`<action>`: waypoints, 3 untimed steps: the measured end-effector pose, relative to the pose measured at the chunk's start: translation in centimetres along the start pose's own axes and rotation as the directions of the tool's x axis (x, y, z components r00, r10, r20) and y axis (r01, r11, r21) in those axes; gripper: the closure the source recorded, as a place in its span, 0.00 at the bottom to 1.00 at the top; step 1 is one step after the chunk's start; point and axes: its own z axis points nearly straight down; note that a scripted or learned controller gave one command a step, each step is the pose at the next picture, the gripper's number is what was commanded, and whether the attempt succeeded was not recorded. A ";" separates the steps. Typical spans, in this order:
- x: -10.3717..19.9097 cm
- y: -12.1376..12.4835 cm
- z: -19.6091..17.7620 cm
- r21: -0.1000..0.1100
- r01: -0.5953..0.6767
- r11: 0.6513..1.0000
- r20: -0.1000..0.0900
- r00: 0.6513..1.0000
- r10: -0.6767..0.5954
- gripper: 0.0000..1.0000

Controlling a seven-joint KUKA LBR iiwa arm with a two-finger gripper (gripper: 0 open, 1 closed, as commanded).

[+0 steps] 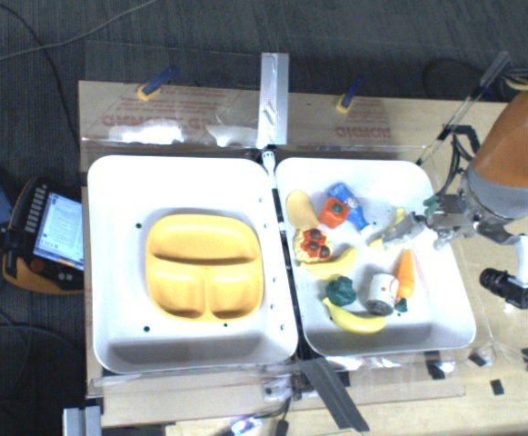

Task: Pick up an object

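Jaws over right bin, opening unclear, carrot and banana nearby

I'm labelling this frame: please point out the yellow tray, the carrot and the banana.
yellow tray point(204, 239), camera view, on the ridge between its compartments.
carrot point(405, 273), camera view, mid-length of its body.
banana point(354, 320), camera view, middle of its curve.

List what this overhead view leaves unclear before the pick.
- Hand: small and blurred over the right bin; grip state unreadable.
- Arm: cut off by the right edge.
- Items under the banana and the green toy: overlapped, with contact unclear.
- Handheld device: cropped at the left edge.
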 end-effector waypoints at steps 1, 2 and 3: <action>-1.5 1.5 8.6 -0.006 0.017 1.000 -0.006 1.000 -0.017 0.00; -1.5 1.3 8.1 0.001 0.018 1.000 -0.007 1.000 -0.018 1.00; 3.3 5.1 -3.5 -0.001 0.064 0.998 0.005 0.998 -0.064 1.00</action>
